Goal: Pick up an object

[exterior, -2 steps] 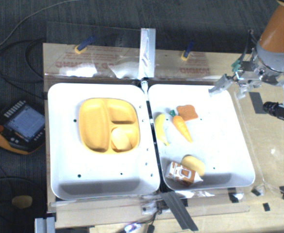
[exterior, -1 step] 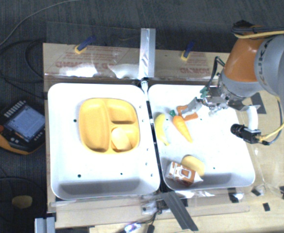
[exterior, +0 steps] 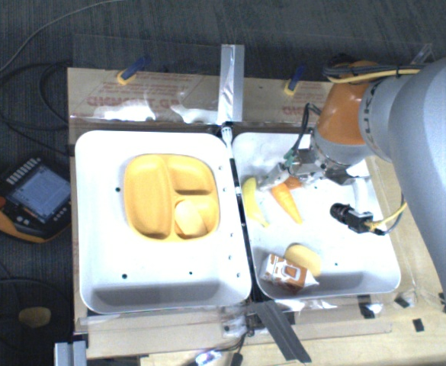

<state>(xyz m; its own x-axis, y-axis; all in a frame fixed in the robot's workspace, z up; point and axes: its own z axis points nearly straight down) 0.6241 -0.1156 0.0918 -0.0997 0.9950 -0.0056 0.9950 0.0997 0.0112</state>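
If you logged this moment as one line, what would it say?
arm: over right bin | gripper: above carrot | also there: banana, carton | left bin: yellow tray

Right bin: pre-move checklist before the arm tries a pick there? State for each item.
1. Gripper inside the right white bin, over its upper part: ok.
2. Target close by: the orange carrot-shaped toy lies just below the gripper: ok.
3. Anything held already: cannot tell, the wrist hides the grip.
4. Neighbours clear of the carrot toy: the pale yellow banana-shaped piece lies beside it to the left, with a gap: ok.
5. Other items out of the way: the yellow lemon-shaped toy and small brown carton sit together near the bin's lower edge: ok.
6. Left white bin with the yellow compartment tray is not involved: ok.
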